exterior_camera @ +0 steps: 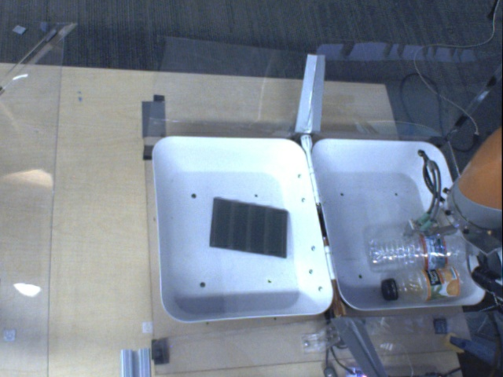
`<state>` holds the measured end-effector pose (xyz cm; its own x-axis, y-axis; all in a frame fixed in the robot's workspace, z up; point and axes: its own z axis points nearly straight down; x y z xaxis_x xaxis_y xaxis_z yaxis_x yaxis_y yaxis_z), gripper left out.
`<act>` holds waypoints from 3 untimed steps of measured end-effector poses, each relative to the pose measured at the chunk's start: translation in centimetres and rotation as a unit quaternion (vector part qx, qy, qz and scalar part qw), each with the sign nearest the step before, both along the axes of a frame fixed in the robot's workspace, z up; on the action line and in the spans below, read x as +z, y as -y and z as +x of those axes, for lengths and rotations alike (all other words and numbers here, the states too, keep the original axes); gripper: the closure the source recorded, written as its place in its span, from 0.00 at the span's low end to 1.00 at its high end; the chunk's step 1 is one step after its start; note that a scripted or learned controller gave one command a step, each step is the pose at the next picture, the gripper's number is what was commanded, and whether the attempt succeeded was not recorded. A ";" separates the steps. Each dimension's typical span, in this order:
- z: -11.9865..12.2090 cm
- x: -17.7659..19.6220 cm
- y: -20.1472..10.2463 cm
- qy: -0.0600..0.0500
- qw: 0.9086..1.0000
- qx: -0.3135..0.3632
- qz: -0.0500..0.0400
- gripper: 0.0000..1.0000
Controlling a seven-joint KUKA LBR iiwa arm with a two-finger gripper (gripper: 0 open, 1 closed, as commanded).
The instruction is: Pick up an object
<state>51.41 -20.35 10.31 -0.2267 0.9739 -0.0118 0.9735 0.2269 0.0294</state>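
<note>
Clear plastic bottle (409,251) lies at five o'clock in our right bin (354,163), unlifted. We cannot tell our gripper (431,225)'s state; pickup remains

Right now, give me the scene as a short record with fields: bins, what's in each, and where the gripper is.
left bin: one dark ribbed rectangular pad, lying flat near the middle
right bin: clear plastic bottle on its side; small bottle with black cap at the near wall
gripper: over the right bin's right side, just above the clear plastic bottle
grasp: cannot tell
</note>
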 end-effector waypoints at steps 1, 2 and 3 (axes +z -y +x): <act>2.8 8.3 -7.6 -0.011 0.999 0.043 0.001 1.00; 2.8 8.3 -7.6 -0.011 0.999 0.043 0.001 0.00; 1.0 -1.4 -1.5 -0.009 0.997 0.080 -0.001 0.00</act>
